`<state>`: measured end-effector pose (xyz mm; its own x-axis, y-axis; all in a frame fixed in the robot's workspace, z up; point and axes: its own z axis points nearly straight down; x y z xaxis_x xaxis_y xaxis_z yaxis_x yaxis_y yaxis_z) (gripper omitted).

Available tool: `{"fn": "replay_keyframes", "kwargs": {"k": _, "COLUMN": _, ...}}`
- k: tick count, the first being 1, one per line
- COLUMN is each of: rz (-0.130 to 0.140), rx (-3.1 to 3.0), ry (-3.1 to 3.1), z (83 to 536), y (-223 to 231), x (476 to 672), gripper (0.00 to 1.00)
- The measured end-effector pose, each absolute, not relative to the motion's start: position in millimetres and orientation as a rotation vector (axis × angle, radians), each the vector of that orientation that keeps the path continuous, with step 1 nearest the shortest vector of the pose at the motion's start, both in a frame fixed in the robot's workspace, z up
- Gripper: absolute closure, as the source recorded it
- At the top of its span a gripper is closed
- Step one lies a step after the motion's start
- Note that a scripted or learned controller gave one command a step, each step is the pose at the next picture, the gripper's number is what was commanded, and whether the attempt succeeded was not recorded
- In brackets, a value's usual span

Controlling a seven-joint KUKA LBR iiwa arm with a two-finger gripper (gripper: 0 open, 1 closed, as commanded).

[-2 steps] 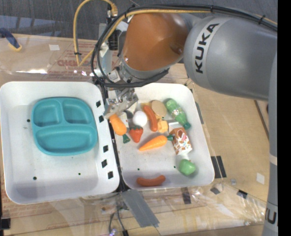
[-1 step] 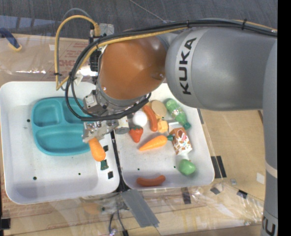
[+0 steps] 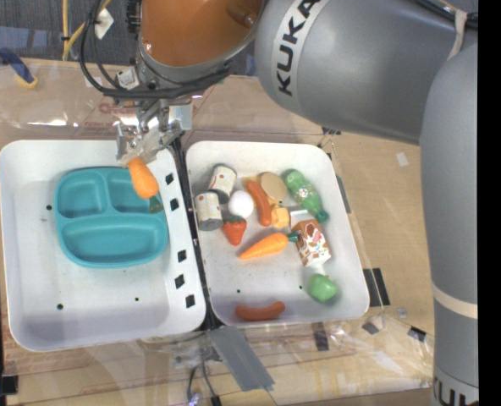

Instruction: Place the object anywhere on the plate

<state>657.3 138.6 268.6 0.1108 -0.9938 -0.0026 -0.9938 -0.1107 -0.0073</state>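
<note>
Grey and orange, the KUKA arm (image 3: 352, 49) sweeps in from three o'clock and bends down over the far edge of the left bin (image 3: 22, 311), its wrist pointing straight at the bench. The gripper (image 3: 146, 146) hangs at the twelve o'clock side of that bin, fingers drawn in on the top of a small orange carrot (image 3: 142, 178), which dangles tilted over the one o'clock corner of the teal divided plate (image 3: 107, 218); whether the carrot's tip touches the plate is hard to judge. The orange wrist band hides the gripper's upper body, and the fingertips blur into metal glare. In the right bin (image 3: 344, 286) lie toy foods: a larger carrot (image 3: 263, 245), a sausage (image 3: 259, 311), a white egg (image 3: 240, 204), a green pepper (image 3: 322, 288), small cans. The bench (image 3: 386, 193) is brown board under taped clear film.
</note>
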Motion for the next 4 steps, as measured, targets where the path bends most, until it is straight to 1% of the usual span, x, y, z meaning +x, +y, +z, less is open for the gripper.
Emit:
{"fn": "replay_keyframes", "kwargs": {"k": 1, "rz": 0.009, "rx": -2.447, "ry": 1.973, "z": 203.9, "y": 206.7, "x": 622.0, "gripper": 1.0}}
{"fn": "replay_keyframes", "kwargs": {"k": 2, "rz": 0.001, "rx": -2.444, "ry": 1.977, "z": 109.8, "y": 217.8, "x": 567.4, "gripper": 1.0}}
{"fn": "replay_keyframes", "kwargs": {"k": 3, "rz": 0.056, "rx": -2.69, "ry": 1.621, "z": 106.8, "y": 216.9, "x": 589.9, "gripper": 1.0}}
{"fn": "replay_keyframes", "kwargs": {"k": 4, "rz": 0.061, "rx": -2.693, "ry": 1.615, "z": 116.0, "y": 219.7, "x": 588.7, "gripper": 1.0}}
